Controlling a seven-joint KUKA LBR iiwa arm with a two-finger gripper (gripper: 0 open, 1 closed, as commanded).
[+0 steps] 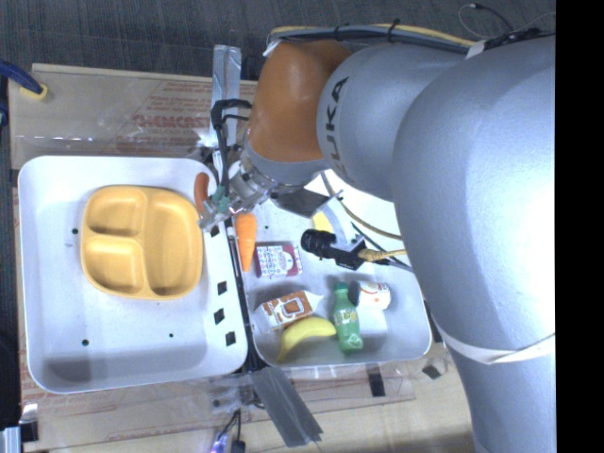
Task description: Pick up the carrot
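A KUKA iiwa arm [453,159], grey with an orange band [288,102] above its wrist, reaches in from the view's right across 2 shallow white bins. A yellow divided plate [142,242] fills much of the left bin [57,347]. The gripper [223,204] sits just off the plate's upper right corner, low over the wall the 2 bins share. Whether it is clenched or released cannot be told from this angle, and nothing is seen in its grasp. The carrot [245,241] lies just right of the plate, across that shared wall in the right bin [406,333]. It runs roughly parallel to the plate's right edge, with its thick end up by the gripper and its tip toward the view's bottom. Whether the gripper touches the carrot cannot be made out. A small red-orange item [201,188] lies at the plate's upper right corner, in the left bin beside the gripper. Farther right of the plate, just past the carrot, lies a red-and-white carton [276,260]. Below that carton are a small brown carton [287,309] and a banana [304,334]. A green bottle [345,319] lies just beyond the banana. A white container with an orange patch [375,297] lies farthest from the plate, next to the bottle.
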